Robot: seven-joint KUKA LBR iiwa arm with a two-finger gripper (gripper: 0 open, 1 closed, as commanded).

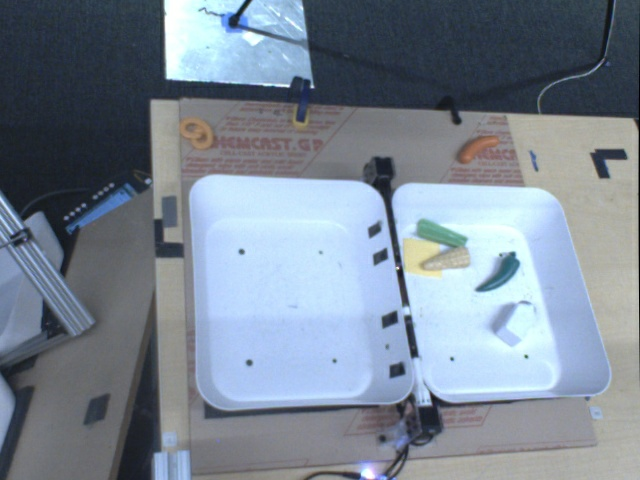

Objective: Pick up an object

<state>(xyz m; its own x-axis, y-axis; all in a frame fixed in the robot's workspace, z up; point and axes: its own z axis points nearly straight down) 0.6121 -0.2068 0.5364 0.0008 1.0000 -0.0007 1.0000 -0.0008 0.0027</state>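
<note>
Nothing is being lifted yet, so the whole pick is judged as still waiting. 5 things are lying in the right bin point(575, 268): a green pod point(441, 232) and a corn cob point(447, 259) on a yellow slice point(417, 258) near its left wall, a dark green pepper point(498, 272) mid-bin, and a white block point(514, 323) toward the front right corner. The jaws' state cannot be told. The left bin point(290, 288) is sitting beside it.

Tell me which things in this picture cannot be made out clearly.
- White block in the right bin: too pale against the bin to tell its shape.
- Yellow piece: partly covered by the corn.
- Pretzel and sausage on the board: too small for detail.
</note>
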